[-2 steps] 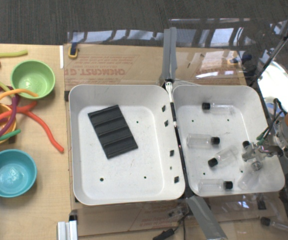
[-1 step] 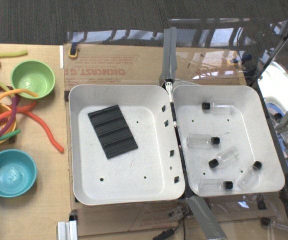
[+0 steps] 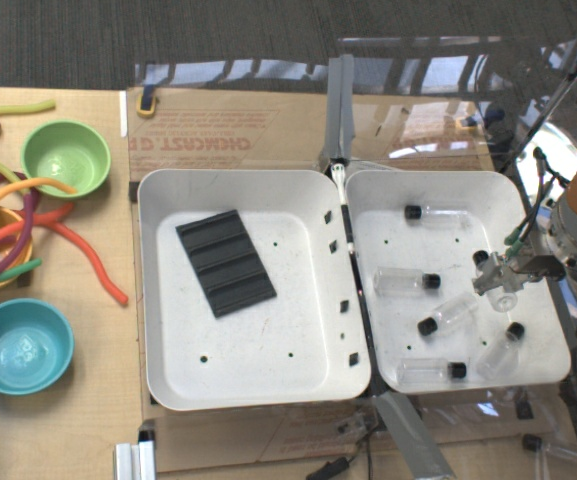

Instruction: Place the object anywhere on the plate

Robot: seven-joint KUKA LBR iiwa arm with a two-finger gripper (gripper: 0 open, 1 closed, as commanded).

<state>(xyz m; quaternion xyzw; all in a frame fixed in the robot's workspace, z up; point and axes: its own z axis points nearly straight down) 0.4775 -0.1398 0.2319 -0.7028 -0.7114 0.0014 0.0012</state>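
Camera view shows the end effector (image 3: 496, 280) low over the right bin (image 3: 378, 268), near that bin's right side, and whether it is wide, narrow or holding anything I cannot tell, since the metal parts blur into the clear plastic beneath. Closest to it, just beside and partly under it, lies a clear vial with a black cap (image 3: 480, 259); another capped vial (image 3: 515, 333) lies just beyond toward the bin's front edge. A little farther to its left rest two more vials (image 3: 430, 282) (image 3: 427, 325), with one (image 3: 456, 371) near the front wall and one (image 3: 413, 211) up by the back wall. Any of these could be the object to move; none is visibly lifted. Well apart from the end effector, across the divider, the dark ribbed plate (image 3: 225, 262) lies tilted in the left bin (image 3: 168, 358) with nothing on it. Farthest off, on the tabletop (image 3: 78, 368), sit a green bowl (image 3: 65, 158) and a teal bowl (image 3: 21, 346). By my judgement the task is at its picking stage: grasp, carry across and release all remain.
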